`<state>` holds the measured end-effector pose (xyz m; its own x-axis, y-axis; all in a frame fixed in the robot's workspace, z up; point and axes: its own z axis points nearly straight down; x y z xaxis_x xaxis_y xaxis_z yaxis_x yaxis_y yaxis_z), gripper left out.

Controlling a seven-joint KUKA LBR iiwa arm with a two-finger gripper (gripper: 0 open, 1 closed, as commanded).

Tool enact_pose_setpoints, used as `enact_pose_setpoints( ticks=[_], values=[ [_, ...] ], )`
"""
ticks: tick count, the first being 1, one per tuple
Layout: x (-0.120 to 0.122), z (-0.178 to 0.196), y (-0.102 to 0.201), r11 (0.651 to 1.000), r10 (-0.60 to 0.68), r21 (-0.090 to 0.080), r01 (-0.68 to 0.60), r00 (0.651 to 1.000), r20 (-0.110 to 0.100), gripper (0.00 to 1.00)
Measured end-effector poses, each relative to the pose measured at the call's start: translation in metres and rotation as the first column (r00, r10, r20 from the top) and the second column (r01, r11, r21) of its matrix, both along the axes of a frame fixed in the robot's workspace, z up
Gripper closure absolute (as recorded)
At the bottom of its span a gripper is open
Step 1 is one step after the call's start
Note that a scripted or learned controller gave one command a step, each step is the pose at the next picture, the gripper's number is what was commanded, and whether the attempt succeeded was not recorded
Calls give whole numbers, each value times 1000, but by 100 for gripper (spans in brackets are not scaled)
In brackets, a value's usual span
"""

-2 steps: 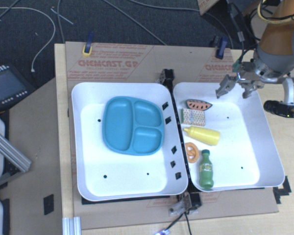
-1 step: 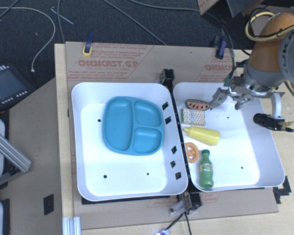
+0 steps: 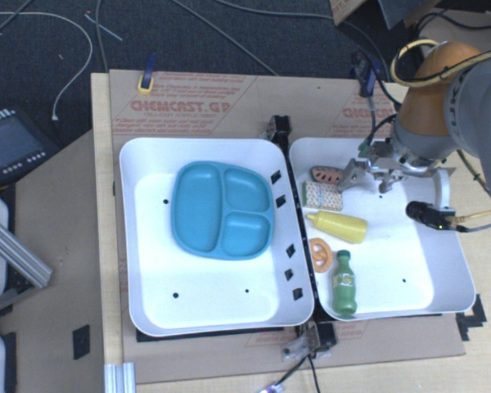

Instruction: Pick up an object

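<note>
The right bin (image 3: 425,268) holds several small objects along its left side. A reddish-brown piece (image 3: 324,173) lies at the top, with a checkered pale wafer (image 3: 322,195) just below it. Further down come a yellow bottle (image 3: 338,225) on its side, an orange pretzel (image 3: 320,254) and a green bottle (image 3: 344,283). My gripper (image 3: 353,174) hangs low at the upper part of this bin, pointing left, just right of the reddish-brown piece. I see nothing held in it.
A blue divided plate (image 3: 222,210) lies in the left bin (image 3: 147,244). A black divider (image 3: 288,211) separates the two bins. The arm's grey body and orange band (image 3: 432,97) overhang the right bin's upper right corner. Cables trail across the dark floor behind the bench.
</note>
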<state>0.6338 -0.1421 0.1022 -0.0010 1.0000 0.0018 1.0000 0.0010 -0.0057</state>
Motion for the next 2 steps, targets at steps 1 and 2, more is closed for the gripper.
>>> enact_pose_setpoints(
  ticks=[1,2],
  values=[
    [3,-12,0,1000,0,0,0,1000,9,0],
    [5,1,0,1000,1,-2,-1,1000,17,100]
  ],
)
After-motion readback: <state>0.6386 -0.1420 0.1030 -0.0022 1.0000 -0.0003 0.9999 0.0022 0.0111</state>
